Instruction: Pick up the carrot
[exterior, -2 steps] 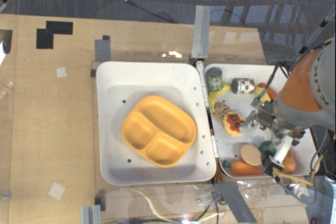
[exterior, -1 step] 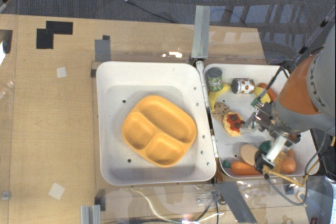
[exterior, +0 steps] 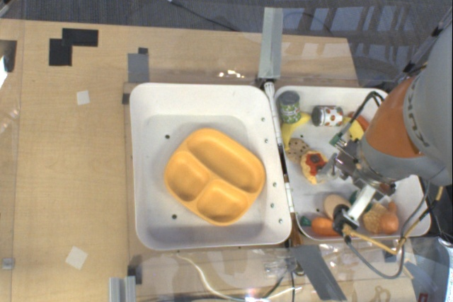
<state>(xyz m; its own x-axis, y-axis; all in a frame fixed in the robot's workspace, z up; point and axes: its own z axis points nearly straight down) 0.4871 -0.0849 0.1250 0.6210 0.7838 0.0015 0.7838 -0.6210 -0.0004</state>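
grey with an orange band, the arm (exterior: 400, 131) reaches in from the right over the right bin (exterior: 333, 90). its gripper (exterior: 343, 155) sits over the middle of that bin, just beside a pizza slice (exterior: 312, 165). whether the gripper is spread or closed i cannot tell, since the wrist hides it from above; nothing can be seen held in it.

the carrot (exterior: 324, 226) lies in the lower left corner of the right bin, close to the bottom wall, apart from the gripper. a pale round piece (exterior: 332, 204) lies just above it, and a brownish round item (exterior: 388, 223) sits further right along the same wall. toward the top of the bin a green can (exterior: 289, 108) stands upright, with a second can (exterior: 327, 115) lying on its side next to it. a speckled cookie (exterior: 297, 148) rests between the green can and the pizza slice.

the left bin (exterior: 152, 152) holds a yellow divided plate (exterior: 214, 175), set near its middle.
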